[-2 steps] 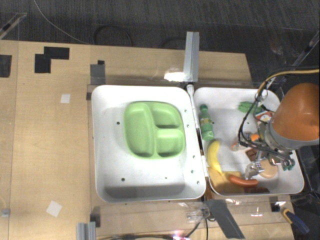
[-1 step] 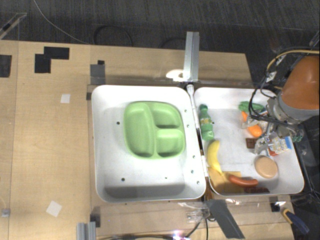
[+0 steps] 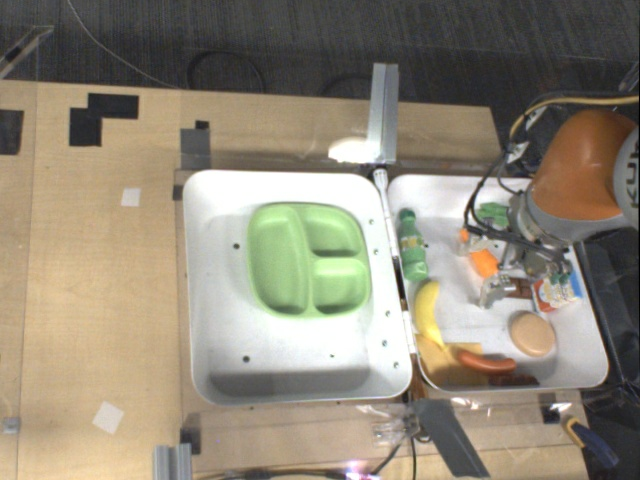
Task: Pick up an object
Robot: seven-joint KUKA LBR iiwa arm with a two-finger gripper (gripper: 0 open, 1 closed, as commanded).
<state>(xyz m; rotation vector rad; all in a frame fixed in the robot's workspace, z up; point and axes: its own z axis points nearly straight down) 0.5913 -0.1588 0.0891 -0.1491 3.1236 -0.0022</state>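
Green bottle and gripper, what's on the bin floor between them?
Camera view: between the green bottle and the gripper, just bare white bin floor; the banana lies lower.

you're looking at an evenly lit, fairly bright frame with soft overall focus. a glare patch (image 3: pixel 350 151) sits at upper centre on the counter (image 3: pixel 90 298). soft shadow pools inside the left bin (image 3: pixel 215 363) along its lower wall. fine detail looks slightly blurred.

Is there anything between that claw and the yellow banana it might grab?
Nothing visible. The gripper hangs over the right bin; bare white floor lies between it and the banana. The green bottle lies beyond, by the divider.
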